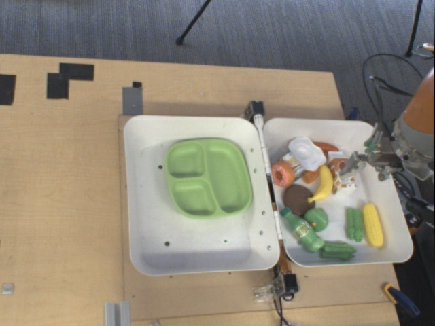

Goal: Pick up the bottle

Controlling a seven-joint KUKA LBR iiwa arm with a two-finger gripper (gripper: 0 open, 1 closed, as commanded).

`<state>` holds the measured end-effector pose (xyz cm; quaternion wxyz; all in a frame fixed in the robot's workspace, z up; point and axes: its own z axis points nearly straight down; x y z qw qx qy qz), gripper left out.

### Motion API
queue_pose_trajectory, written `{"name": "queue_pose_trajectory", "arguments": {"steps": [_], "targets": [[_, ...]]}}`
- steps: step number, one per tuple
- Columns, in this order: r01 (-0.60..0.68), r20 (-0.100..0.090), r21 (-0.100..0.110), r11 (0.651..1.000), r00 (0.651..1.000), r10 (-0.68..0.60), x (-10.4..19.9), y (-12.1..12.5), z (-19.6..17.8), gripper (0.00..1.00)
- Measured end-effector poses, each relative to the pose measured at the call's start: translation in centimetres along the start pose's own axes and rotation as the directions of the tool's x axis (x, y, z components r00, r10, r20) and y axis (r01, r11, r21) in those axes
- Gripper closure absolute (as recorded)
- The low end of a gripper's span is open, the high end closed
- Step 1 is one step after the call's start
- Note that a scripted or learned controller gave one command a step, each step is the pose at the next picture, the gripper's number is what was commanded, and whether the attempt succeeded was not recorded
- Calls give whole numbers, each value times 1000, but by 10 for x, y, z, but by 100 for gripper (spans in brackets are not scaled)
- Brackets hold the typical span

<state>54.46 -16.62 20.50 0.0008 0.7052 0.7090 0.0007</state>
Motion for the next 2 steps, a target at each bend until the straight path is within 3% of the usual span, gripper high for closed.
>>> {"name": "queue_pose_trajectory", "arguments": {"steps": [1, 2], "targets": [[-6, -1, 2, 1000, 1000, 6, 50, -41, 72, 0], [-269, -4, -7, 963, 963, 269, 74, -49, 116, 0]]}}
